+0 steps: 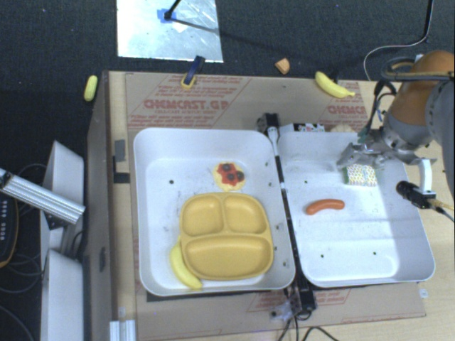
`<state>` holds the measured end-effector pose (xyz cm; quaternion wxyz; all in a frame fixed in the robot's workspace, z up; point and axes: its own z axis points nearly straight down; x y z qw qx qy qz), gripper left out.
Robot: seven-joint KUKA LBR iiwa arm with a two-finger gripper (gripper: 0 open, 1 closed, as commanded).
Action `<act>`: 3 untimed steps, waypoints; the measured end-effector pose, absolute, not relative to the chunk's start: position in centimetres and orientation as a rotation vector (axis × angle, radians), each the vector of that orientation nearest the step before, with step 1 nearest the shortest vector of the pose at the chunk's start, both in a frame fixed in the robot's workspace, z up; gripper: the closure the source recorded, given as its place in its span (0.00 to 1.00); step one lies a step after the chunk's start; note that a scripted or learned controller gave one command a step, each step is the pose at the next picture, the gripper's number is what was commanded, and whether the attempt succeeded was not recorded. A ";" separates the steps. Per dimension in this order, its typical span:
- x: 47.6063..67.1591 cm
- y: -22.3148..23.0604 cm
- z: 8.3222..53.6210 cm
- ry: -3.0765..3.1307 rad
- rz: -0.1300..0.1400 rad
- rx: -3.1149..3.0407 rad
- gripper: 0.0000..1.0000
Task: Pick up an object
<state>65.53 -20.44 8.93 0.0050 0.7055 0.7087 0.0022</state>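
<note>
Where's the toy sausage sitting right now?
The sausage lies in the right-hand bin of the camera view, near its middle. It sits below and left of the small speckled block under the gripper.

Single fixed cam, mounted above the surface [234, 94], looking down at a slant, not straight overhead. Far edge of the surface sits toward 12 o'clock, near edge toward 6. Mid-range framing: both white bins fit whole, left bin [153, 212] around 8 o'clock of centre, right bin [398, 261] around 4. Dark floor [57, 34] visible beyond, from 9 through 12 to 2 o'clock. Arm [419, 101] enters from 3 o'clock. One view, so no overlap to report.
</note>
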 end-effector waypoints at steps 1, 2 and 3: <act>65.9 -20.2 10.3 2.219 0.022 2.203 1.00; 65.9 -20.2 10.3 2.219 0.021 2.203 0.00; 62.8 -18.7 10.7 2.221 0.002 2.218 0.00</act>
